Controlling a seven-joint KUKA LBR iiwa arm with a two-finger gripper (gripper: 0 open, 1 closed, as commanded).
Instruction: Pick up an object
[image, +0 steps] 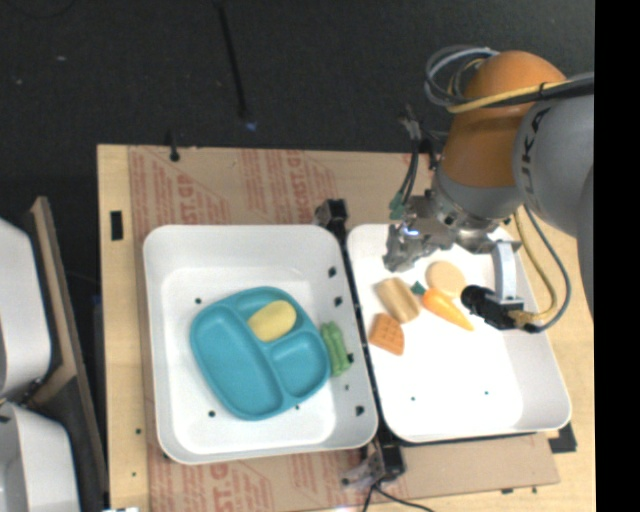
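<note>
Camera view has the gripper (402, 250) low at the right bin's (520, 400) back-left corner; I cannot tell its jaw state. Nearest is the tan block (398, 298), just beside it: probably light, stiff and smooth, best pinched across its short sides.

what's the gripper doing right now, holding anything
gripper: over the right bin's top left corner; open or closed cannot be told, nothing visibly held.
</note>
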